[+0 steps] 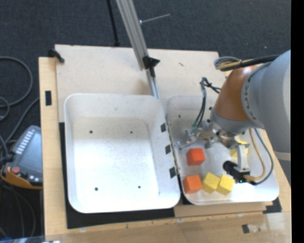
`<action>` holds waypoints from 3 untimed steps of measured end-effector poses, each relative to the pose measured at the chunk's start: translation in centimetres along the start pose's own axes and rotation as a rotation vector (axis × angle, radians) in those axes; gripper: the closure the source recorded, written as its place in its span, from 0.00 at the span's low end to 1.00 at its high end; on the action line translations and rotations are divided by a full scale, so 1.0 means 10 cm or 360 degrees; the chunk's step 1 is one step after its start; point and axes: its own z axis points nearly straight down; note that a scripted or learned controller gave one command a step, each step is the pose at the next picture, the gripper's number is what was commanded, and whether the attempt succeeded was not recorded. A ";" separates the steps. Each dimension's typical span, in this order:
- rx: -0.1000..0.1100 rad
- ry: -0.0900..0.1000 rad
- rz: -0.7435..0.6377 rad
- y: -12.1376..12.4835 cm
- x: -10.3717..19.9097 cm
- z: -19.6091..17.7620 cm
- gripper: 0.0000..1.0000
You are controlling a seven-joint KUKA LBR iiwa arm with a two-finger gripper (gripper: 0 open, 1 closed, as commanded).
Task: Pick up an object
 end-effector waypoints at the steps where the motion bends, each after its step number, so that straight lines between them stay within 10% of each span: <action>1: 0.0008 -0.0001 0.0008 -0.41 0.04 0.00 0.00; 2: 0.0003 -0.0001 0.0016 -0.40 0.02 -0.11 1.00; 3: -0.0005 0.0003 -0.0006 0.15 0.52 -1.04 1.00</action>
